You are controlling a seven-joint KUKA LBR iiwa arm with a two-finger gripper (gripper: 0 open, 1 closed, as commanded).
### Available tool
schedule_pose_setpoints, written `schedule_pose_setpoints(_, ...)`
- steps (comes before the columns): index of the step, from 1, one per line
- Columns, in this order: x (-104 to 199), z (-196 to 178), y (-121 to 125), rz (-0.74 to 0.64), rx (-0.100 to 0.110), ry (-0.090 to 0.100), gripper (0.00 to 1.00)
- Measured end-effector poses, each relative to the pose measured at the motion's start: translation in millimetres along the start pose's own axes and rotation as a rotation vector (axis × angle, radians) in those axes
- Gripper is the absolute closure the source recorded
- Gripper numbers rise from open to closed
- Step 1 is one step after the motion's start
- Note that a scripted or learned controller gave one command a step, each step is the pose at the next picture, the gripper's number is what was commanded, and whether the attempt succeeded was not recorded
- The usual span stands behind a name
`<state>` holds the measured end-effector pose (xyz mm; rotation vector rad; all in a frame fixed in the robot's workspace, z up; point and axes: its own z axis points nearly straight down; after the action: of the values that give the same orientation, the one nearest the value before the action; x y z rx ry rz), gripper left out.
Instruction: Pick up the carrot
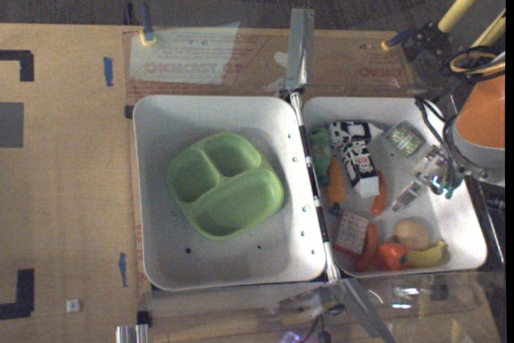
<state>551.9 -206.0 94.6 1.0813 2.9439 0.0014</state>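
The carrot (336, 181) is a short orange taper lying in the right bin (470, 249), close to its left wall and left of a black-and-white carton (358, 161). My gripper (423, 178) hangs over the right half of that bin, well to the right of the carrot and apart from it. Its fingers (409, 193) stand open with nothing between them. A thin orange stick (379, 198) lies between the carton and the gripper.
The right bin also holds a green item (320, 140), a grey-green packet (404, 140), a small printed packet (351, 230), a red piece (369, 246), a tomato (391, 255), a banana (426, 255) and a tan lump (413, 233). A green divided plate (226, 185) sits in the left bin (157, 253).
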Motion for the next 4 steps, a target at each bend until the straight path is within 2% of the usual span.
schedule_pose_setpoints(1, -18.7, 8.3, -6.0, -0.002, -0.001, -0.002, 0.00)
schedule_pose_setpoints(2, -20.9, -4.2, -4.6, 0.000, -0.006, -0.010, 1.00)
schedule_pose_setpoints(3, -18.8, 7.1, 22.2, 0.054, -0.002, -0.004, 1.00)
schedule_pose_setpoints(4, -6.8, -85.7, 76.3, 0.371, 0.000, -0.002, 1.00)
